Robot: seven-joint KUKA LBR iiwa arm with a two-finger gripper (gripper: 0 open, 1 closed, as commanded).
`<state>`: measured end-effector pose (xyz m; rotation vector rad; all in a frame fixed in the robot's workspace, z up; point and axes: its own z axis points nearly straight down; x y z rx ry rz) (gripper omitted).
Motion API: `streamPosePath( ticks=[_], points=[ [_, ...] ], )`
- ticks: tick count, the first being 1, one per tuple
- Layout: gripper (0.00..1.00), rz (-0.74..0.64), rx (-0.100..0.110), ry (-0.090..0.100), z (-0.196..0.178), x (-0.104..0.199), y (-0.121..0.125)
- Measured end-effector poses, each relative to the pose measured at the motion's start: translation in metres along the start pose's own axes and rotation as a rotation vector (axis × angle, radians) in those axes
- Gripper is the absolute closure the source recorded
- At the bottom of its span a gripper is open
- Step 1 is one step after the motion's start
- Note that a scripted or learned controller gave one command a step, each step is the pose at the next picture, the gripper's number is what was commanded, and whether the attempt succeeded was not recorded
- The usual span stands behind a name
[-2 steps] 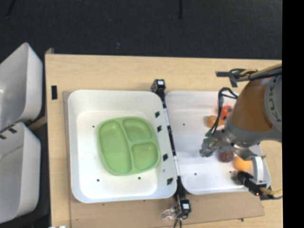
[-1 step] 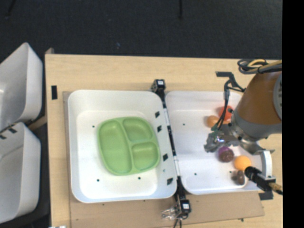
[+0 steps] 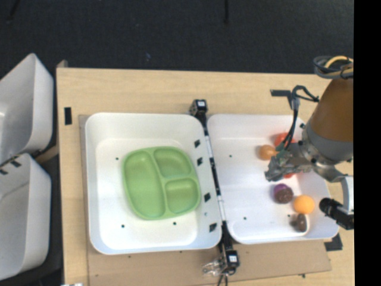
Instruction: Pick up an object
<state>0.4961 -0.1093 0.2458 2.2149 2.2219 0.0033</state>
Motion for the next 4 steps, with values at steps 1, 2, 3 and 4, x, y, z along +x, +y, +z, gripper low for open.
streamPosePath(
  ticks=[1,2,3,4],
  points=[
    [1.00,0.002,0.002,0.000,0.009,0.048,0.005],
    [1.00,0.001,0.002,0.002,0.003,0.096,0.007],
    [1.00,0.000,0.004,0.002,0.005,0.150,0.027],
    [1.00,0.000,0.004,0.001,0.012,0.197,0.029]
  ],
)
